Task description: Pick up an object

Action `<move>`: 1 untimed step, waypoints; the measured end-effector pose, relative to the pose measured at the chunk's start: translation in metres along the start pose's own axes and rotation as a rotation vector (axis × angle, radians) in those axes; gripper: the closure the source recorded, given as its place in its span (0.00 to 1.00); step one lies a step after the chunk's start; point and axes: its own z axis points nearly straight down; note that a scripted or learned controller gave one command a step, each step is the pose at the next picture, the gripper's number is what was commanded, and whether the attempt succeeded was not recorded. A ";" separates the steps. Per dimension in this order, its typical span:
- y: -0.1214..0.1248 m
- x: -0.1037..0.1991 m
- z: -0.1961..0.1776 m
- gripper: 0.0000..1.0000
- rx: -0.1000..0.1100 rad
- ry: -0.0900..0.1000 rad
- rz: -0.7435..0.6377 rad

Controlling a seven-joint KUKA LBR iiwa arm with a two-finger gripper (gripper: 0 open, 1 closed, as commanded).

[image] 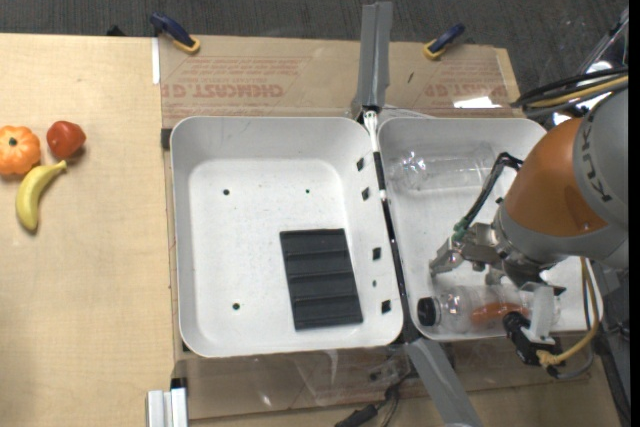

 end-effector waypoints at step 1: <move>0.010 -0.044 -0.086 0.00 -0.004 -0.001 0.064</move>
